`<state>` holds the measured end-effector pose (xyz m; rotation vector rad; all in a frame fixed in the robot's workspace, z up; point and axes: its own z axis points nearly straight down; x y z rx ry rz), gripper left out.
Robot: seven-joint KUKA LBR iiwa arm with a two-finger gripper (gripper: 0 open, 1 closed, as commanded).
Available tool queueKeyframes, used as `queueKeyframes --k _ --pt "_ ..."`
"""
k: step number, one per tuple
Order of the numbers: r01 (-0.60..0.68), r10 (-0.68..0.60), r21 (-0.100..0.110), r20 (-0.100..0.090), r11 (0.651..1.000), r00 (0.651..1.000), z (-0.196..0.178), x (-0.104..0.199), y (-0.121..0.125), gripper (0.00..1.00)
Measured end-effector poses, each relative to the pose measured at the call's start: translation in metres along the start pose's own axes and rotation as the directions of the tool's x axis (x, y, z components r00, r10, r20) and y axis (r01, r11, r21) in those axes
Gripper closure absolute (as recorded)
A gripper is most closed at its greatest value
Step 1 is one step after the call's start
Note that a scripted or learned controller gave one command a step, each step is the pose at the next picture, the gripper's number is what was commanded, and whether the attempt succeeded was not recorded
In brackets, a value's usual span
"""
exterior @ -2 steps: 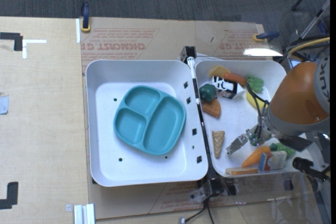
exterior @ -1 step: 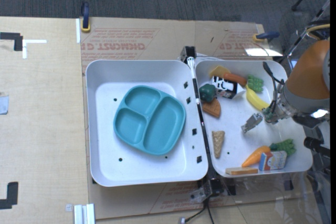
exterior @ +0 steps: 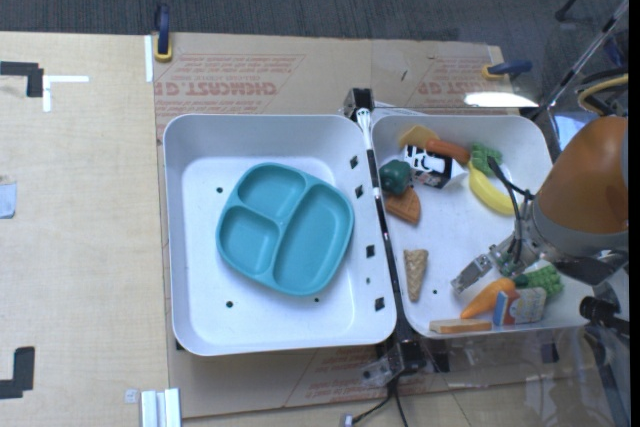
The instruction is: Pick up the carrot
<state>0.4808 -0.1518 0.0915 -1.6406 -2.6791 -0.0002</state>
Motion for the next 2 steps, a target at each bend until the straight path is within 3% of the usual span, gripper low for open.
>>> queueKeyframes --k 1,2 --pt "-0.002 0.002 -0.003 0.003 1.0 1.0 -0.0089 -0.0015 0.0015 1.0" --pt "-0.003 0.003 -0.003 0.003 1.0 1.0 -0.0089 -0.0014 0.0015 0.0"
